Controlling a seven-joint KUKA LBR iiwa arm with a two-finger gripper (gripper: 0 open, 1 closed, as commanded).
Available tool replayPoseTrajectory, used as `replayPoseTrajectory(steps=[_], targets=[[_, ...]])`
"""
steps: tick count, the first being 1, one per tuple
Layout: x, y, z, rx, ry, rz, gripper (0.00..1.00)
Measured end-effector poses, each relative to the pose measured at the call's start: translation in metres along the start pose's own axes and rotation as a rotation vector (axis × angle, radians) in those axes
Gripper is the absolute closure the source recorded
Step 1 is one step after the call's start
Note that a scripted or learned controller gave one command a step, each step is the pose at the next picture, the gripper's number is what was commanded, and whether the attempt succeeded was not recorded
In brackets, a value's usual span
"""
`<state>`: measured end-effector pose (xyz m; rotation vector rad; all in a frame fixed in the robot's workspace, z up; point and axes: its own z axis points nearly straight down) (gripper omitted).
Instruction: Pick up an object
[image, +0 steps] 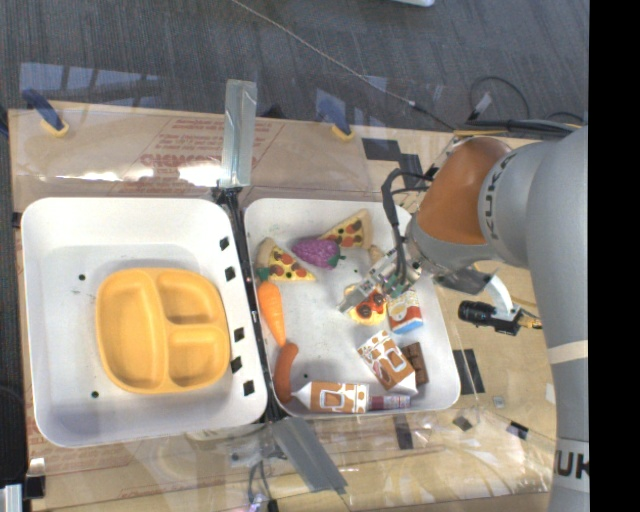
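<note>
The right bin (440, 385) holds several toy foods. Two pizza slices (347, 232) (283, 264) and a purple grape bunch (317, 250) lie at its far side. An orange carrot (272, 312) and a red sausage (285, 368) lie along its left wall. A bottle (345, 398) lies by the near wall, with a patterned box (384, 358) and a chocolate bar (416, 363) just beyond it. My gripper (373, 286) reaches down in the middle right of this bin, right above a small yellow-and-red piece (367, 308). A small carton (405, 316) stands next to that piece.
The left bin (50, 240) holds a yellow divided plate (160, 328). A metal clamp (238, 135) stands at the far end of the wall between the bins. The grey arm with its orange band (460, 195) hangs over the right bin's far right corner.
</note>
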<state>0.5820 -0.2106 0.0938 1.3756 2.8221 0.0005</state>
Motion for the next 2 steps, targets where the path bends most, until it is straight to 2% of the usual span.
replayPoseTrajectory(steps=[1,2], targets=[[0.000,0.003,-0.012,-0.002,-0.002,-0.009,1.00],[0.079,-0.066,0.001,0.000,0.003,0.023,1.00]])
